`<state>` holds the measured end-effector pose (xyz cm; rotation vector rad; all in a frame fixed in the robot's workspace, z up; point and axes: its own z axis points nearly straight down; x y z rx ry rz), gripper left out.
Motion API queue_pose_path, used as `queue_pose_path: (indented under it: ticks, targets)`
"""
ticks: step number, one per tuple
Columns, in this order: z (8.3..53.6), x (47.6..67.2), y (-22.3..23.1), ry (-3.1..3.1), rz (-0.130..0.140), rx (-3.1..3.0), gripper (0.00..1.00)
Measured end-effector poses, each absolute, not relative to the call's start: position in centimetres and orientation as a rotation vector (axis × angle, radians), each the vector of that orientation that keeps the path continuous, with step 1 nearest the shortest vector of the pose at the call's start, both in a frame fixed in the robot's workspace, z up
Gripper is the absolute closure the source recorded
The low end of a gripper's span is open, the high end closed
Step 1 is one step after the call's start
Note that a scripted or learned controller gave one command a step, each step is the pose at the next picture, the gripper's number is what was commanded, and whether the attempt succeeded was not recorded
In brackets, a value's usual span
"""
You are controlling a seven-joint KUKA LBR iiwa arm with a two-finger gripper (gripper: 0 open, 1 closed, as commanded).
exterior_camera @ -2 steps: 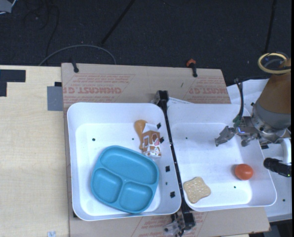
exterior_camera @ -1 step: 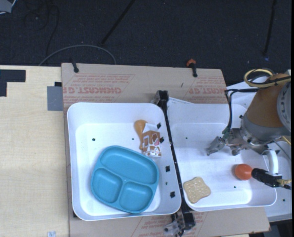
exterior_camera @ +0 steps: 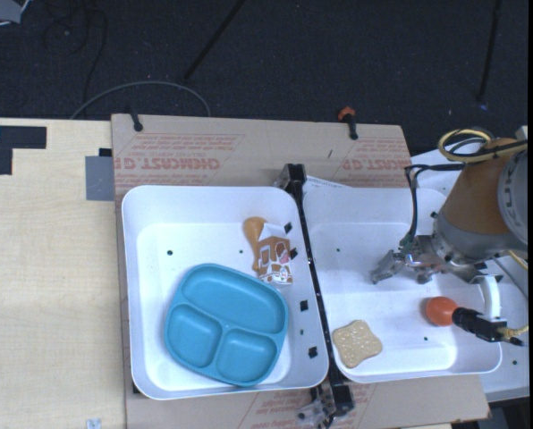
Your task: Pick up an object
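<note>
My gripper (exterior_camera: 401, 273) hangs low over the middle of the right bin (exterior_camera: 374, 217), its fingers spread open with nothing between them. A small orange-red ball (exterior_camera: 439, 311) lies in that bin to the gripper's lower right, apart from it. A slice of toast (exterior_camera: 356, 343) rests at the bin's front left corner. In the left bin (exterior_camera: 150, 239), a blue divided plate (exterior_camera: 226, 324) fills the front. A brown-orange piece (exterior_camera: 254, 232) and a small patterned packet (exterior_camera: 274, 261) sit by the right wall.
A black clamp (exterior_camera: 293, 175) sits where the two bins meet at the back. Cardboard (exterior_camera: 249, 155) lies under both bins. The arm's orange band (exterior_camera: 477, 199) rises at the right. White floor shows at the back of the right bin.
</note>
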<state>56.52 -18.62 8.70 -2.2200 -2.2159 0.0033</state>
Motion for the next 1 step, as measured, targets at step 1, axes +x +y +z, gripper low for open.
queue_pose_path:
  ticks: [1]
  targets:
    - [9.81,56.53,-18.73,-2.213,0.003,-2.223,1.0]
